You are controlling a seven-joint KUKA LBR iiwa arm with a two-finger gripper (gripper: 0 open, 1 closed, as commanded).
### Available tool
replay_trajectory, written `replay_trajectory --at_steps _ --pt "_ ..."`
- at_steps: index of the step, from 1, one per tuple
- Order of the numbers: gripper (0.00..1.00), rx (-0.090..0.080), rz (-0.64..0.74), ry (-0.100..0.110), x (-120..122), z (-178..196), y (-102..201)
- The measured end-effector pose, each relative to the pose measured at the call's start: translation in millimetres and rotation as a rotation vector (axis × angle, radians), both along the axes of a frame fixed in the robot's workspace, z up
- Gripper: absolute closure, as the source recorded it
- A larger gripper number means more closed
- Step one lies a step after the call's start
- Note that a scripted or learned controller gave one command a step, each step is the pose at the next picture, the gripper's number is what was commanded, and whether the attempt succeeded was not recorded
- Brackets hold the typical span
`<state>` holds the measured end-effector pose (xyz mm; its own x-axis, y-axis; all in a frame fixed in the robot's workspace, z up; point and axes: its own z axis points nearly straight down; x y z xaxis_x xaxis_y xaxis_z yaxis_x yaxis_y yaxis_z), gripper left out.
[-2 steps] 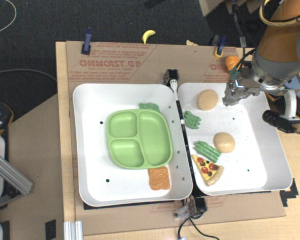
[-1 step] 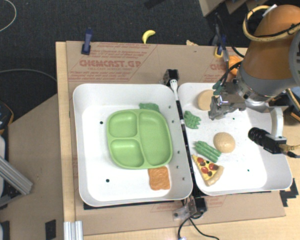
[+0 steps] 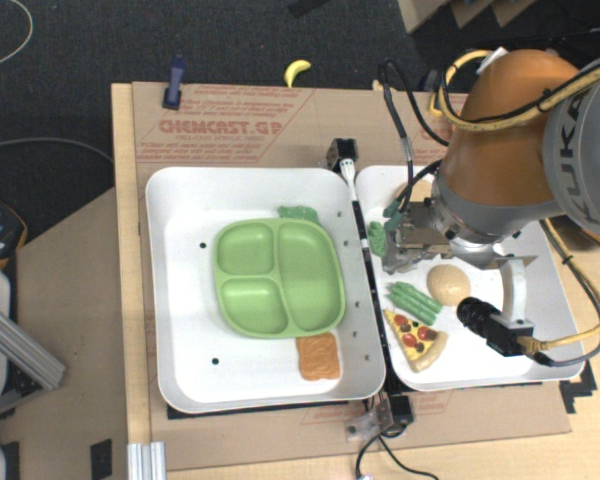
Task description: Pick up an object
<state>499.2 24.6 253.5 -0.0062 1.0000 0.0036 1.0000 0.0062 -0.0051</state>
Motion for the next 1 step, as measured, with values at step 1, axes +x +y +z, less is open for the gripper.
replay_trajectory --at_steps 1 --pt "1.0 0.0 0.001 -0.003 -21.0 11.8 57.3"
